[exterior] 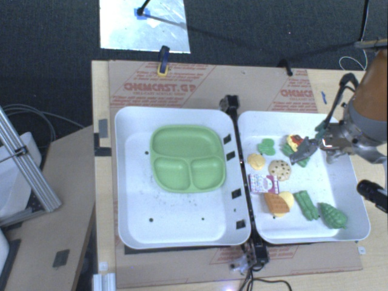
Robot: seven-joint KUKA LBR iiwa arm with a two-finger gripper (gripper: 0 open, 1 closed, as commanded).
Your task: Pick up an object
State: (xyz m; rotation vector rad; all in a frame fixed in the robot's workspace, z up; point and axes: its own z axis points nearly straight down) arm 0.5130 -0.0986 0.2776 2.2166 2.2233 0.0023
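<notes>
— Where is the grey two-finger gripper point(301, 154)?

— Low over the right shallow white bin point(348, 183), just beside the red-and-yellow toy food piece point(294, 142) — whether its claw is wide or narrow, I cannot tell.

— And the left white bin point(130, 180)?

— It holds a pale green plastic divided tray point(187, 158).

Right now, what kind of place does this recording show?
Probably a robotics lab bench: two white bins clamped on a board, toy food in the right one, a green divided tray in the left.
</notes>
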